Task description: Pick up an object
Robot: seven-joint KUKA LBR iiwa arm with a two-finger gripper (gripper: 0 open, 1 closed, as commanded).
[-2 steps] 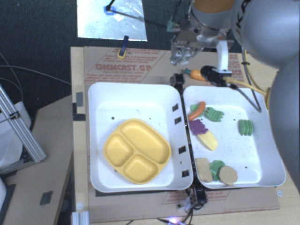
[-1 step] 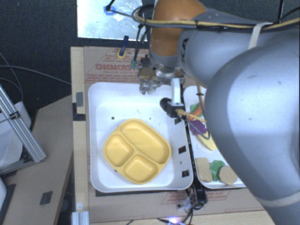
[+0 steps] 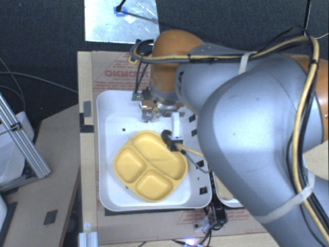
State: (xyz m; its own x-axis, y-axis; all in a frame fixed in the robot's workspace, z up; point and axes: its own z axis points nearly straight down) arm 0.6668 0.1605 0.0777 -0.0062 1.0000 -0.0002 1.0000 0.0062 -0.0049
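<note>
A yellow plate (image 3: 149, 164) with three compartments lies flat in the left white bin (image 3: 104, 138), filling its near half. My gripper (image 3: 147, 110) hangs over the bin's far side, just beyond the plate's far rim and apart from it. Nothing shows between the gripper and the bin floor. The grey arm (image 3: 252, 127) covers most of the view's right and hides nearly all of the right bin (image 3: 226, 203).
A small dark speck (image 3: 124, 130) sits on the bin floor left of the gripper. Printed cardboard (image 3: 110, 73) lies under the bins. A foil sheet (image 3: 121, 12) lies at the back, and an aluminium frame (image 3: 23, 140) stands at the left.
</note>
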